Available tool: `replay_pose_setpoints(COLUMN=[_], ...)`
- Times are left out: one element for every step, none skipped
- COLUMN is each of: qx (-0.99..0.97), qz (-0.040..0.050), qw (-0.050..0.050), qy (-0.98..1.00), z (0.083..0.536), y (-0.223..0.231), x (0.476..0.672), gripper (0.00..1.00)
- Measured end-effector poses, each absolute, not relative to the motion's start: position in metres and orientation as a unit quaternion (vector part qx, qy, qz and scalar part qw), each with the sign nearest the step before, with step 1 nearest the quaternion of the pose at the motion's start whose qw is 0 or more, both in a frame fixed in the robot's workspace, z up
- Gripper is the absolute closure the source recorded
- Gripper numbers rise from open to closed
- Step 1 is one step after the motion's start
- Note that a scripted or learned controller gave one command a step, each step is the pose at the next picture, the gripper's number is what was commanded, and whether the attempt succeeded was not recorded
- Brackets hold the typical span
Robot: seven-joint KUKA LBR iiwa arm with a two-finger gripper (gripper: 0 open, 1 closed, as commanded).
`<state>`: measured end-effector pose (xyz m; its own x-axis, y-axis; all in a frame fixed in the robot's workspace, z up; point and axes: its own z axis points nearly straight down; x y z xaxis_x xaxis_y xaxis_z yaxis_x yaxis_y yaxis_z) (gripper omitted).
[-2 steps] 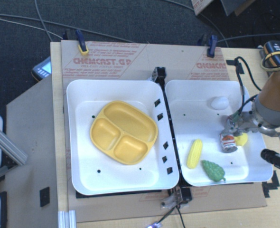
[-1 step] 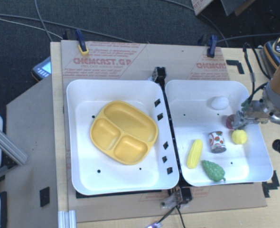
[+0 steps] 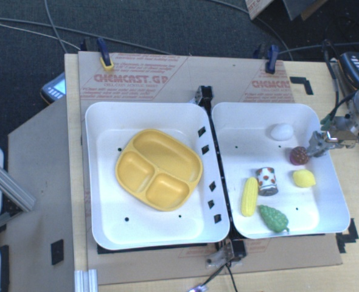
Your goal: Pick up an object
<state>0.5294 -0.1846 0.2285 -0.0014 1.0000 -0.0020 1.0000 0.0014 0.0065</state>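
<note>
**Gripper closing in on the dark red fruit at the right bin's edge**

Camera view: the approach step is in hand. The gripper [image 3: 318, 143] reaches in low from the right, just beside the dark red fruit [image 3: 299, 156] in the right bin [image 3: 301, 111]; whether it is open or closed I cannot tell. Next it likely needs to settle over the fruit and close. The lemon [image 3: 303, 178] lies near.

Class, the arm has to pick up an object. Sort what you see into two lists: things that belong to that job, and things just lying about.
Belongs to the job:
- tool at the right bin's edge
- dark red round fruit
- yellow lemon
- white egg-shaped object
- red-and-white small can
- yellow corn cob
- green bumpy vegetable

Just lying about:
- yellow divided plastic plate
- blue clamps
</note>
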Motion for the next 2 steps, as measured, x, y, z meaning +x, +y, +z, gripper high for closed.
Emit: replay_pose_setpoints(qx=[0.706, 0.705], qz=[0.0011, 0.0011], qw=[0.002, -0.001], qy=[0.708, 0.709], z=[0.257, 0.262], y=[-0.185, -0.132], x=[0.531, 0.534], gripper=[1.0, 1.0])
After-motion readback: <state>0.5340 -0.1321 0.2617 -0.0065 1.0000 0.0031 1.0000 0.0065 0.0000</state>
